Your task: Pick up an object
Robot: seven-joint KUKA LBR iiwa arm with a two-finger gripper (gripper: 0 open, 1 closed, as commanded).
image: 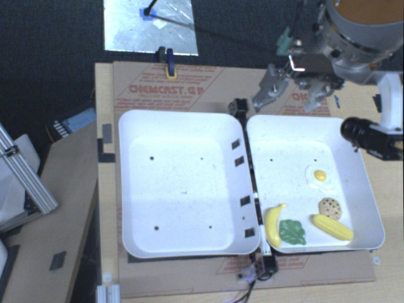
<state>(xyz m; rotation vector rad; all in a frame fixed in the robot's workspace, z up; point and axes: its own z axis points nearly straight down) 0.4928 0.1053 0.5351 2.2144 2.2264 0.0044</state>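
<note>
The right bin (pixel 353 145) holds several toy foods near its front. A fried egg (pixel 319 176) lies toward the right wall, with a cookie (pixel 329 207) just in front of it. A yellow corn cob (pixel 332 227) sits at the front right. A banana (pixel 273 225) curves along the front left, touching a green leaf (pixel 292 231). My gripper (pixel 290 97) hangs over the bin's far rim, well behind the foods. Its fingers (pixel 266 96) are spread open with nothing between them.
The left bin (pixel 129 169) stands beside the right one, joined by a clipped divider (pixel 247 169). A black camera-like part (pixel 369 136) juts in over the right bin's right rim. A yellow clamp (pixel 170 64) and a foil sheet (pixel 151 17) lie beyond the bins.
</note>
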